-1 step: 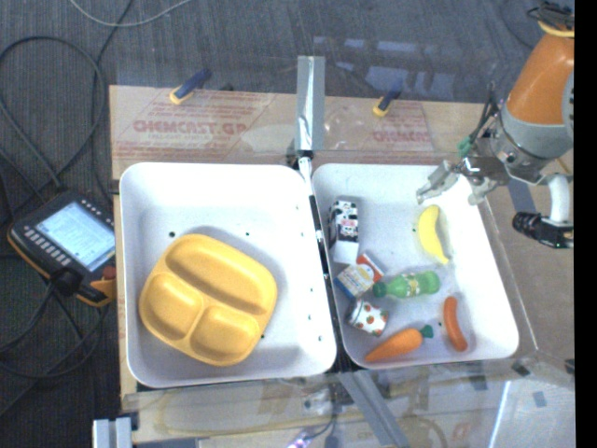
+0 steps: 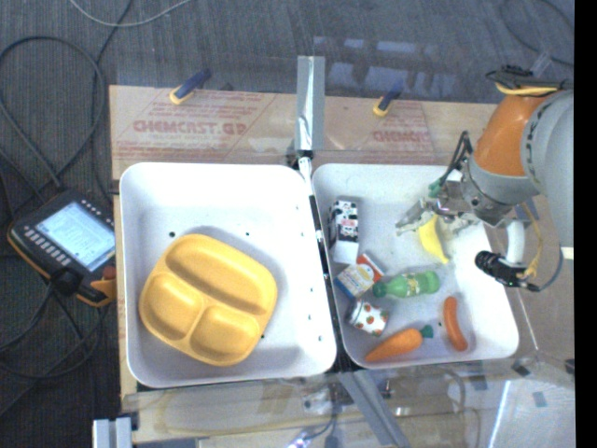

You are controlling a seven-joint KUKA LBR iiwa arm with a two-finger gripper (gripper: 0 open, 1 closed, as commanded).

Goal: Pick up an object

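Over right bin (image 2: pixel 508 343): gripper (image 2: pixel 431 215), jaw state cannot be told, beside banana (image 2: pixel 432 241). Risk: curved peel slipping aside.

Tool (image 2: pixel 431 215) over yellow object (image 2: pixel 432 240), right bin (image 2: pixel 485 343).

My arm (image 2: pixel 550 147) is grey and rounded, banded in orange above the wrist, with black cables looping beside slim metal jaws.
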